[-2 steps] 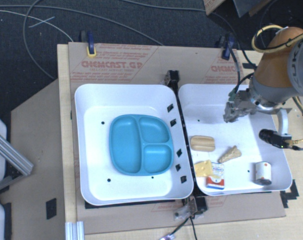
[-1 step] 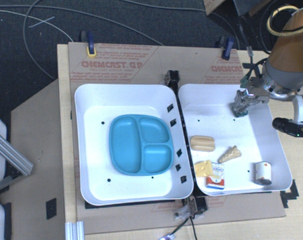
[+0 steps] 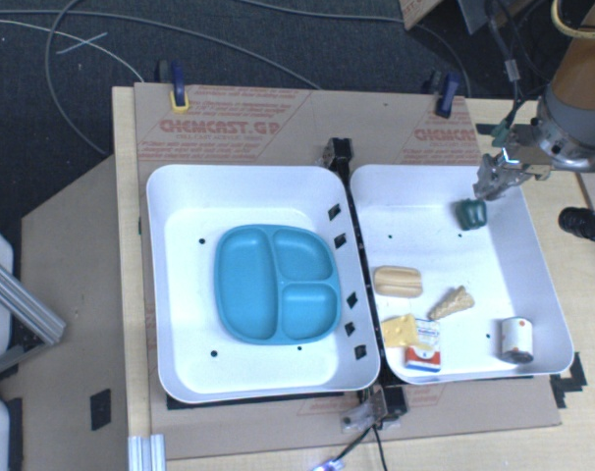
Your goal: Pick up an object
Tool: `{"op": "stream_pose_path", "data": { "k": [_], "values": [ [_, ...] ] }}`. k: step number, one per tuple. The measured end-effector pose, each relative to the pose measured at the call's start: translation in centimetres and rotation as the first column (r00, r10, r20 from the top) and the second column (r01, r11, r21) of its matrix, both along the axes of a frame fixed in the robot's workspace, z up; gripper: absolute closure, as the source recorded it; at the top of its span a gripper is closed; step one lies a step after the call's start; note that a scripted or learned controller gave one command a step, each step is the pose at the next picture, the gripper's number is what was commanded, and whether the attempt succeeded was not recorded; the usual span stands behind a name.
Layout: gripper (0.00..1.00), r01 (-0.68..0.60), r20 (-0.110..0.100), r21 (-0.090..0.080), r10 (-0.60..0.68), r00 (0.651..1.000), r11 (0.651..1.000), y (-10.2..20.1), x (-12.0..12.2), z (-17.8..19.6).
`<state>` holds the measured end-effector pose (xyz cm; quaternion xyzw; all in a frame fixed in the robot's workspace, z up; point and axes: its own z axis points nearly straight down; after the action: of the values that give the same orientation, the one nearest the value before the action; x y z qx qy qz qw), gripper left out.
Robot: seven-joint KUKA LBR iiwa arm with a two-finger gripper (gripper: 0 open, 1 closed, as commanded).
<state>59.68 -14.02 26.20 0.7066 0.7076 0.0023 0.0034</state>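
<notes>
Over the right bin's (image 3: 533,253) far corner, the arm reaches in from the right, its hand (image 3: 496,180) pointing down. Just below hangs a small teal object (image 3: 471,214); whether the hand grips it I cannot tell

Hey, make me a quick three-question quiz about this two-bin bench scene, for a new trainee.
1. True or false: the blue divided plate lies in the left bin.
2. Which object lies closest to the gripper? A) bread roll B) dark green object C) small can
3. How many sections does the plate have?

Key: 1 true. 2 B. 3 three.
</notes>
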Motion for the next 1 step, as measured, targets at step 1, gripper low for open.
{"op": "stream_pose_path", "data": {
  "k": [1],
  "values": [
    [1.00,-0.005,-0.006,0.003,0.005,1.000,1.000,6.11,0.93,-0.13]
  ]
}}
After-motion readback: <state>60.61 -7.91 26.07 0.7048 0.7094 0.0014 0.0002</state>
